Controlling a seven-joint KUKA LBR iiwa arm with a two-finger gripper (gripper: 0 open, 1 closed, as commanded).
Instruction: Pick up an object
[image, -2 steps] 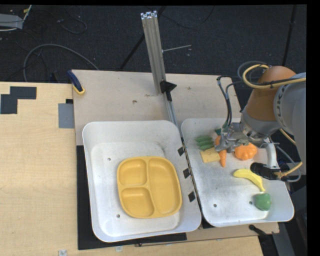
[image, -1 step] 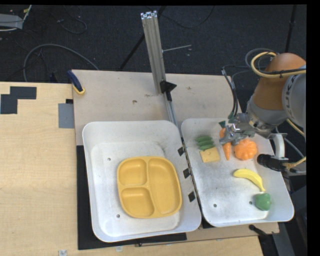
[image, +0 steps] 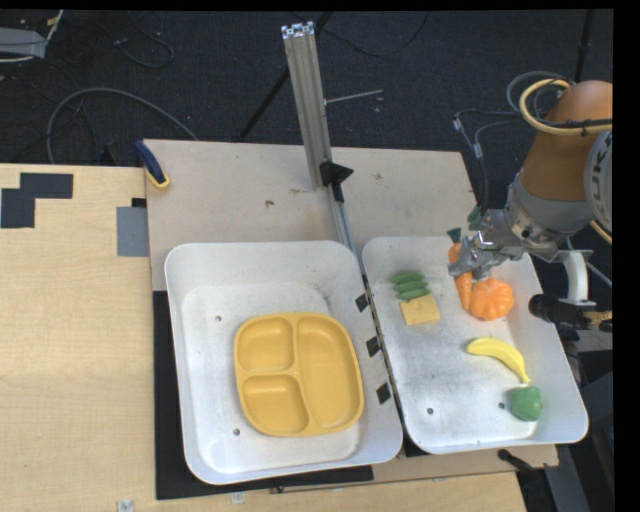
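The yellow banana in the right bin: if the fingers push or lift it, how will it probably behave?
The banana looks like smooth moulded plastic, so it is probably stiff, light and somewhat slippery. Its curved shape lies flat on the right bin, so a push would likely spin or slide it rather than roll it. It lies apart from the green object.

Upright grey aluminium extrusion post (image: 308, 105) stands on the tan bench board (image: 240, 190) behind the two bins. Small blue-and-yellow clamp (image: 152, 165) sits at the board's far left corner. Pale wood-grain tabletop (image: 70, 340) lies to the left, bearing dark rectangular patches (image: 35, 195). Black cables (image: 110, 95) trail across the dark floor beyond.
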